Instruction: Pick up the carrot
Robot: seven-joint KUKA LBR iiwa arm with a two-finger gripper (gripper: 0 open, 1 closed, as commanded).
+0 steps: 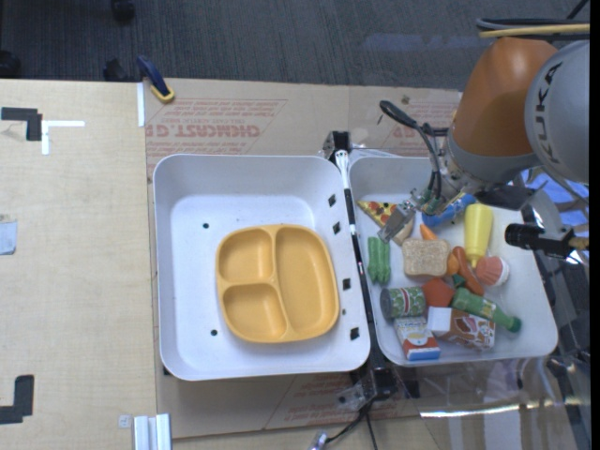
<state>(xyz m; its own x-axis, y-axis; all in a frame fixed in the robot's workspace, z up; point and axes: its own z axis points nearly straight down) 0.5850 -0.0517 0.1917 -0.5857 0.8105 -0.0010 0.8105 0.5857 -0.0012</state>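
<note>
We saw the gripper (405, 218) low at the right bin's (536, 336) ten o'clock; we could not tell its state. The carrot (432, 233), partly hidden, lay just beside it at three o'clock.

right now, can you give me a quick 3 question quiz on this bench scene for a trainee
1. True or false: the yellow three-compartment plastic plate lies in the left white bin.
2. Which bin is the grey arm's claw over? A) left B) right C) neither
3. Fill in: the tan slice of toy bread sits just to the ____ of the green pea pod in this view.

Key: 1 true. 2 B, it is low over the far left part of the right white bin, by the pizza slice. 3 right.
</note>
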